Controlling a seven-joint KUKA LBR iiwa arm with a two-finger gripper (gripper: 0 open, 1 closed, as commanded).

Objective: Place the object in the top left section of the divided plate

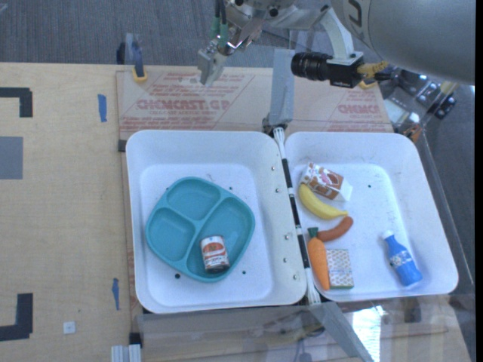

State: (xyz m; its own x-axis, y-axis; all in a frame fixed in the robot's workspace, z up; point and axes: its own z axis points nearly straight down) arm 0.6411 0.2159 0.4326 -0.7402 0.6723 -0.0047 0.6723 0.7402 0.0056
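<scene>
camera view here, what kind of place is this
Likely a robot lab test bench: two white bins on a wooden table, toy food such as a banana, and a teal divided plate under the arm's gripper.

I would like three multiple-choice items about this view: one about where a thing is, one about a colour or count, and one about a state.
1. Where is the small can?
A. On the teal divided plate, in its lower right section
B. In the right bin, next to the banana
C. On the bench outside both bins

2. How many sections does the divided plate have?
A. Two
B. Three
C. Five

3. In what state is the blue bottle?
A. Held up in the tool
B. Standing on the plate
C. Lying on the floor of the right bin

Key: 1 A, since the can rests on the plate inside the left bin. 2 B, since the ridges mark three compartments. 3 C, since the bottle lies on its side near the right wall, far from the tool, which is above the bench behind the bins.
</scene>
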